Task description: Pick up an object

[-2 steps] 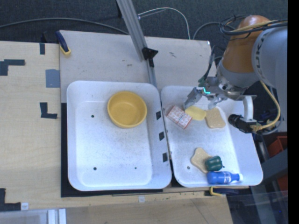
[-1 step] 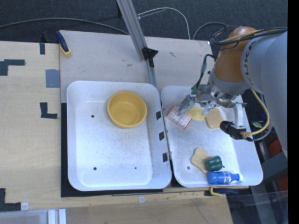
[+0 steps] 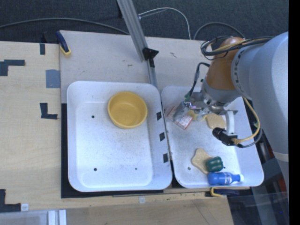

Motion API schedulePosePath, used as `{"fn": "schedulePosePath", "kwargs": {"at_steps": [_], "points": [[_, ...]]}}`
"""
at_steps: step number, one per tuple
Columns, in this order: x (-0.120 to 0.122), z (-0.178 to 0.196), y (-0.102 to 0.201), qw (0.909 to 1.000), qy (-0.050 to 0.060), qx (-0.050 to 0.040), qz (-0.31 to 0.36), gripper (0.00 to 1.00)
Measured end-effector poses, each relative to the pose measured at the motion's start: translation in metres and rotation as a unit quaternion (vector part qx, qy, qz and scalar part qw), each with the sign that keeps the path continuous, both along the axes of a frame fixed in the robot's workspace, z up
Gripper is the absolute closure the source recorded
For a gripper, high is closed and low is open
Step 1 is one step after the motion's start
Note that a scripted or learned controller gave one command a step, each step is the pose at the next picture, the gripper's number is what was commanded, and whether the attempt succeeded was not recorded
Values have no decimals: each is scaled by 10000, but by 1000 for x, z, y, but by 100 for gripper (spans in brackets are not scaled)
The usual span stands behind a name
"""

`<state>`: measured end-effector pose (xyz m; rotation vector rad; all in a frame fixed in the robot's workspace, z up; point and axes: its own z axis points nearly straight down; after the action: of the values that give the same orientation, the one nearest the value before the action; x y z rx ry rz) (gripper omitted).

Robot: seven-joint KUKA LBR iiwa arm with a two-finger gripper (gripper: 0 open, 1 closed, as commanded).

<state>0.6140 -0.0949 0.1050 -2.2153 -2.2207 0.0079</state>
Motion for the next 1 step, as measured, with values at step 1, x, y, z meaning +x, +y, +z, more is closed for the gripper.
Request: {"fn": "schedulePosePath", "kwargs": {"at_steps": [1], "points": [[6, -5, 0, 10000, -98, 2, 1, 0]]}}
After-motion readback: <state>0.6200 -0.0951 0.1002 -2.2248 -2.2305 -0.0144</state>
